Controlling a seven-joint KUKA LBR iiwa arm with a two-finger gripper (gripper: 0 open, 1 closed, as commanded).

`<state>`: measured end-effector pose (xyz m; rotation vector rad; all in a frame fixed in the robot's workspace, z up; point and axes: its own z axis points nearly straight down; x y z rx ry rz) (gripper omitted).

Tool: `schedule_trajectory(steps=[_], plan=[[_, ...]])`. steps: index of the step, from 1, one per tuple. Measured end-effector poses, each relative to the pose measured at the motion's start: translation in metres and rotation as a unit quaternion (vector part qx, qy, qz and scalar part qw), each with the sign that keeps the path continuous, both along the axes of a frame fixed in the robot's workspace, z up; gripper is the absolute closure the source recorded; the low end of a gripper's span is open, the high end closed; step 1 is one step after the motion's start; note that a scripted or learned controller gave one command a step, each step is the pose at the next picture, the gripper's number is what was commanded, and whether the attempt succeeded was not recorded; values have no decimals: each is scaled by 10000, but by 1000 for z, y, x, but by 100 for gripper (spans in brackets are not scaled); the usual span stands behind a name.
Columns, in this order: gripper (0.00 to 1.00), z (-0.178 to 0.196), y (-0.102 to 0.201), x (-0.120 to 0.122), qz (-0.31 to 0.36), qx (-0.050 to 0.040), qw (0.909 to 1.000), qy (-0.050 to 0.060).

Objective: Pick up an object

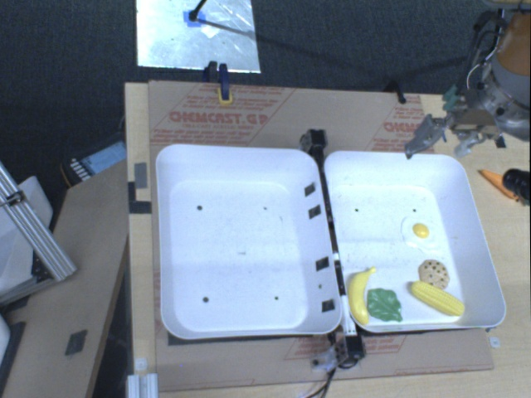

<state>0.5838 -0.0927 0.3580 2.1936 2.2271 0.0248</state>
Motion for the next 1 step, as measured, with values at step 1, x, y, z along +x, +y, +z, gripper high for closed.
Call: schedule_trajectory(steps=[1], plan=[[0, 123, 44, -11, -25, 0, 10000, 17]])
